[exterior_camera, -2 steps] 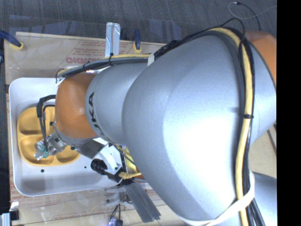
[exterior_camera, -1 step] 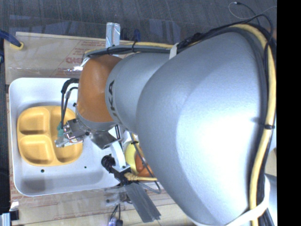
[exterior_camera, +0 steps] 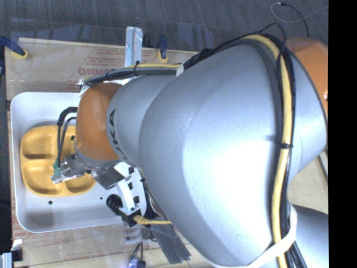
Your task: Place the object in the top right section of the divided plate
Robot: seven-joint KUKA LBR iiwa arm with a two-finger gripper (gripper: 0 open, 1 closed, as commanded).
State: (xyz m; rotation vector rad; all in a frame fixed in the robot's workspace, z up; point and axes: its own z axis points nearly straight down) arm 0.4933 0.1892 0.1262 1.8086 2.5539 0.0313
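A yellow divided plate (exterior_camera: 34,149) lies in the left part of the white bin (exterior_camera: 33,108). Ridges split it into sections. The arm's orange band (exterior_camera: 95,121) and grey wrist hang over the plate's right side. The gripper (exterior_camera: 60,173) reaches down over the plate's lower middle, near the ridge between sections. Its fingertips are small and partly hidden by the wrist hardware. I cannot make out any object between them. The plate's right sections are covered by the arm.
The big grey arm body (exterior_camera: 223,149) covers the whole right half of the view and the second bin. A wooden bench board (exterior_camera: 67,60) runs behind the bin. A small dark spot (exterior_camera: 50,202) sits on the bin floor below the plate.
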